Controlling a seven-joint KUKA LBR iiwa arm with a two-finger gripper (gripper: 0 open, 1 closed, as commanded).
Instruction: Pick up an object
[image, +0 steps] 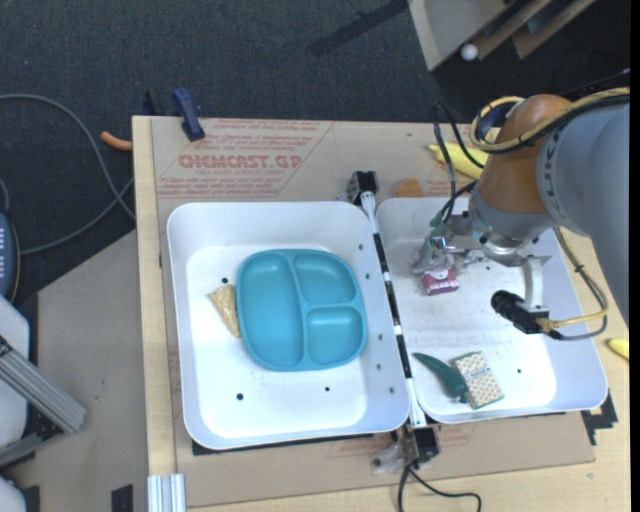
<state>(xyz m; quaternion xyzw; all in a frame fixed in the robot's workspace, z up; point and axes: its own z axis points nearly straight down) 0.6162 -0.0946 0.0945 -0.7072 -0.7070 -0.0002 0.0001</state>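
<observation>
The gripper (440, 255) hangs low in the right bin (570, 390), its fingers down around a small pinkish-red object (440, 284) that lies just beneath the tips; whether that object is actually pinched between them cannot be made out, nor how wide they stand. It looks light, small and fairly stiff, probably best taken across its short sides. Farther from the gripper, toward the bin's near edge, lie a green leaf-shaped piece (440, 371) and a patterned square pad (480, 379), touching each other; both look thin, soft and harder to pinch.
</observation>
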